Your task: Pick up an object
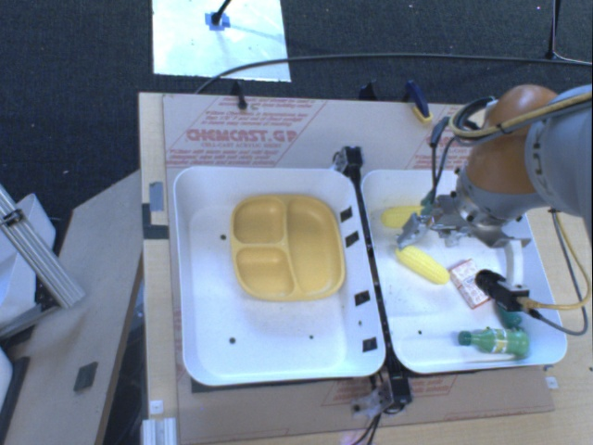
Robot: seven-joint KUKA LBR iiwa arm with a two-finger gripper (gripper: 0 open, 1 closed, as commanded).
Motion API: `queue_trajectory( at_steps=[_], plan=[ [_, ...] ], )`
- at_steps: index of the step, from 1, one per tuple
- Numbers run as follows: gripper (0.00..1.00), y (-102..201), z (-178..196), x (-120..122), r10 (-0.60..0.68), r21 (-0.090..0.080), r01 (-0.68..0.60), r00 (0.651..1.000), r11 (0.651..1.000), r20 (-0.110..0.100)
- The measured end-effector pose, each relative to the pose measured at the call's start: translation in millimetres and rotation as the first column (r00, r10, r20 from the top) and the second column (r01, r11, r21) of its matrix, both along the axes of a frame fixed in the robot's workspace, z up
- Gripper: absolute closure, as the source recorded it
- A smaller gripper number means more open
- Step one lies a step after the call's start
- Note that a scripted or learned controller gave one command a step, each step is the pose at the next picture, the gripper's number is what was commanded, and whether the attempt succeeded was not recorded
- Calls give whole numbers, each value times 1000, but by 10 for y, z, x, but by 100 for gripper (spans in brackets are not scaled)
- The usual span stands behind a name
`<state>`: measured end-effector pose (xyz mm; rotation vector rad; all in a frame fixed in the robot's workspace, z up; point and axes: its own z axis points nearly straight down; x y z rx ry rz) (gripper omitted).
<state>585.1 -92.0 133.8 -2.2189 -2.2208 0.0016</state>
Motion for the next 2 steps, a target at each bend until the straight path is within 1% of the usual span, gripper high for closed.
queue_trajectory(
  at_steps=[1, 2],
  plan=[
    [0, 4, -517, 1, 0, 0, 0, 1000, 1000, 0],
    [100, 0, -385, 15, 0, -1, 0, 1000, 1000, 5]
  ],
)
